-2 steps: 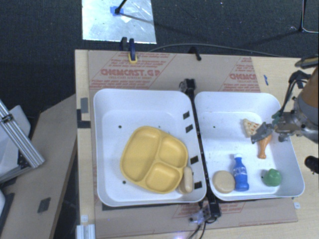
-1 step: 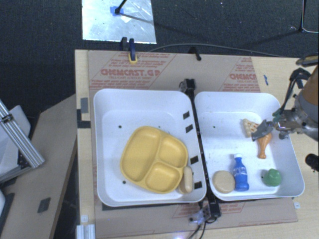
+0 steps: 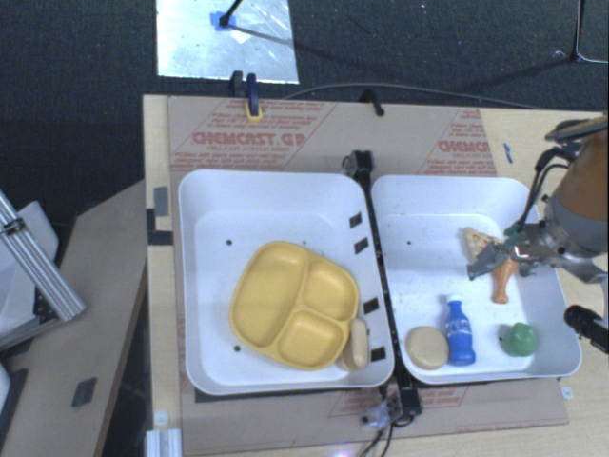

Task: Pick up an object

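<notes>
CHEMCAST lettering on brown board, orange stick upright below gripper, claw's opening indiscernible, blue bottle nearby

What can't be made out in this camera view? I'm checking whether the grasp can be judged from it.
- Gripper: too small and blurred to tell whether its fingers are apart or closed.
- Orange piece: its upper end is covered by the gripper; contact unclear.
- Arm: cut off by the right edge.
- Tan wedge: too blurred to identify.

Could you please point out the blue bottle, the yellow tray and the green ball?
blue bottle (image 3: 459, 333): camera view, on its body.
yellow tray (image 3: 290, 303): camera view, on its central divider.
green ball (image 3: 520, 339): camera view, on its middle.
</notes>
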Controlling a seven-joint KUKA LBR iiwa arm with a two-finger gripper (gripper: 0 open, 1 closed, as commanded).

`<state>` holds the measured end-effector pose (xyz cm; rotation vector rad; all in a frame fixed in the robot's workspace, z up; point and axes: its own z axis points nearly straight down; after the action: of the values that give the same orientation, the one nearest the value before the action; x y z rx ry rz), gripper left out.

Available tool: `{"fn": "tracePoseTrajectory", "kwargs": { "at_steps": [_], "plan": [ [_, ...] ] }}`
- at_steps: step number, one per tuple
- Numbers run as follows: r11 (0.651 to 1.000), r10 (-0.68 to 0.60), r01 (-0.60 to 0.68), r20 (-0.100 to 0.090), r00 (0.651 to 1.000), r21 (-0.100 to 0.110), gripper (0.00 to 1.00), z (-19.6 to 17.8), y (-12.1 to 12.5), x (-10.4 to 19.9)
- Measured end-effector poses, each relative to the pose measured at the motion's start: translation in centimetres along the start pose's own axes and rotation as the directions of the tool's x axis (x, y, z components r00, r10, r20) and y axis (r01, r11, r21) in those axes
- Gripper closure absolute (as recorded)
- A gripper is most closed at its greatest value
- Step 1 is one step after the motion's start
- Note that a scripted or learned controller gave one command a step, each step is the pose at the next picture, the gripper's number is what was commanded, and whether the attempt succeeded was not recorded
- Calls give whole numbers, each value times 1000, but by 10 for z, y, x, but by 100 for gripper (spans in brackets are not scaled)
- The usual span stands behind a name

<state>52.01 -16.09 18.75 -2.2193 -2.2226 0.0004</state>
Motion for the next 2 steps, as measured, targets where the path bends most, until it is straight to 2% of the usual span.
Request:
{"fn": "tracePoseTrajectory", "kwargs": {
  "at_steps": [2],
  "plan": [
    [1000,0,0,-1,1000,2,0,88,4,9]
  ]
}}
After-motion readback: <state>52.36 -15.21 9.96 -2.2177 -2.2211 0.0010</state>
